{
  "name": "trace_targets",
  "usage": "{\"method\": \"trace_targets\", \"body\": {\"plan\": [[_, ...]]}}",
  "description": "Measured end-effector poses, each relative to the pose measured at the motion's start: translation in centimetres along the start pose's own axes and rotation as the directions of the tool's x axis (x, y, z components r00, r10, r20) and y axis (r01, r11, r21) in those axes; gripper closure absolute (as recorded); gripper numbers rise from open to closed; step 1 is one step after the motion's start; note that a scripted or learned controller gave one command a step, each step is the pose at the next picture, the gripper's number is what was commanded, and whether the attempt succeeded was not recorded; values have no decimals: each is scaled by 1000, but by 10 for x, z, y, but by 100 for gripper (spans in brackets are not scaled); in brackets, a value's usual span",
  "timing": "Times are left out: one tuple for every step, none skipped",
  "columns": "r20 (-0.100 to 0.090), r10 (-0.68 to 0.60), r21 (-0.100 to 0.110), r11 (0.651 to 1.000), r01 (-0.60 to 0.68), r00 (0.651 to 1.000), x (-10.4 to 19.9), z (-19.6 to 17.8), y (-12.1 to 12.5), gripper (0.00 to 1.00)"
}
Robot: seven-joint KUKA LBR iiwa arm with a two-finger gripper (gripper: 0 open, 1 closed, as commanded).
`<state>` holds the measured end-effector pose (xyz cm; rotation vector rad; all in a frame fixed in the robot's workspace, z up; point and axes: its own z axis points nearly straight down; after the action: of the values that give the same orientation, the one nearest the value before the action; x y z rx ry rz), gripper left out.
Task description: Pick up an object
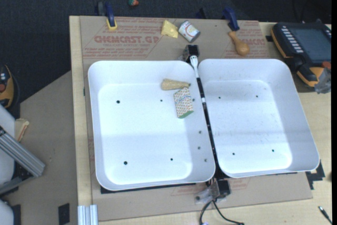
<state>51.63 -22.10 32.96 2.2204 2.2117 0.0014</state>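
Observation:
Two shallow white bins sit side by side on the bench, the left bin and the right bin. In the left bin's upper right part lies a tan, elongated piece. Just below it rests a small patterned green-and-white packet, close to the bin's right wall.
On the brown board behind the bins lie a yellow wedge, a small white-and-grey box and a wooden-handled tool. Blue clamps grip the board's far edge. A black pendant with an orange rim rests at the right.

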Motion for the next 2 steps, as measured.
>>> {"method": "trace_targets", "body": {"plan": [[-2,-6,-1,1000,6,1000,31,-51,-38,100],[-11,-8,19,1000,8,1000,81,72,-39,100]]}}
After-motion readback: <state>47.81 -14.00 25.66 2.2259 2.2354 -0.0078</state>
